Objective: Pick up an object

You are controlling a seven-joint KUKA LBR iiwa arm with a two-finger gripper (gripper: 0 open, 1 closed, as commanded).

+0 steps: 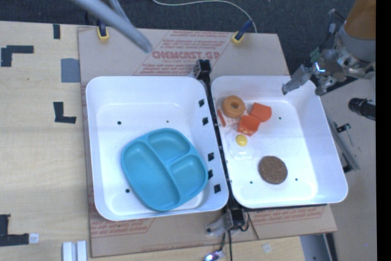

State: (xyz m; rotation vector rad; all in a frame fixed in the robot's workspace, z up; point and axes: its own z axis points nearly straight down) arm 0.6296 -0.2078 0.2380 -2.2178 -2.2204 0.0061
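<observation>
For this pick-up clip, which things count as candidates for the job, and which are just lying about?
Job:
claw
doughnut
two orange blocks
yellow piece
brown disc
right bin

Lying about:
blue divided tray
left bin
cardboard sheet

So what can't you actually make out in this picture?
- Gripper: blurred and small at the right bin's upper corner; whether its fingers are open or shut is unclear.
- Arm: cut off by the camera view's right edge.
- Small reddish bit beside the doughnut: too small to identify, partly against the bins' divider.
- Blue tray: hides the left bin's floor beneath it.
</observation>
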